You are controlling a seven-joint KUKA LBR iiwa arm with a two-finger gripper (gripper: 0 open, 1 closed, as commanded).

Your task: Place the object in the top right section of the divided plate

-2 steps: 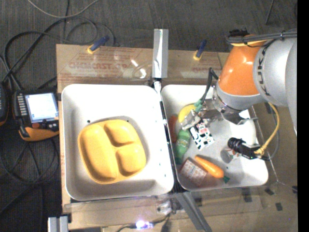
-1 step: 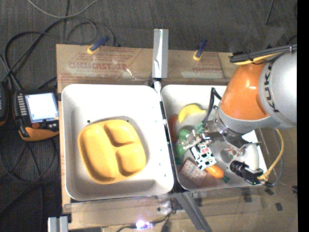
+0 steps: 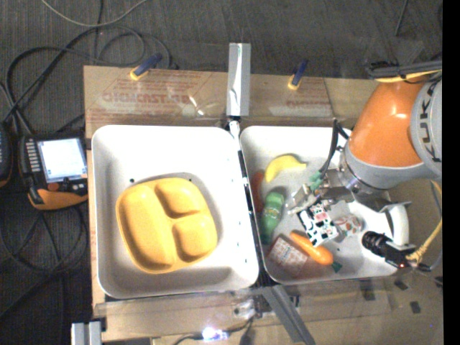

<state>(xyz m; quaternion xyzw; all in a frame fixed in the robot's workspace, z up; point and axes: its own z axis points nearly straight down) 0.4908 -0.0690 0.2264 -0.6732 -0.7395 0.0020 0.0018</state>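
Note:
A yellow divided plate (image 3: 167, 223) lies in the left bin (image 3: 108, 149), its three sections bare. In the right bin (image 3: 302, 141) lie a yellow banana (image 3: 284, 167), a green bottle (image 3: 273, 211), an orange carrot (image 3: 313, 249) and a brown packet (image 3: 287, 254). My gripper (image 3: 318, 214) hangs low over the middle of the right bin, just right of the green bottle and above the carrot. Its checkered marker faces the camera and hides the fingertips.
The grey and orange arm (image 3: 392, 135) covers the right bin's far right side. A metal divider post (image 3: 238, 85) stands between the bins at the back. A small screen device (image 3: 59, 161) sits left of the bench.

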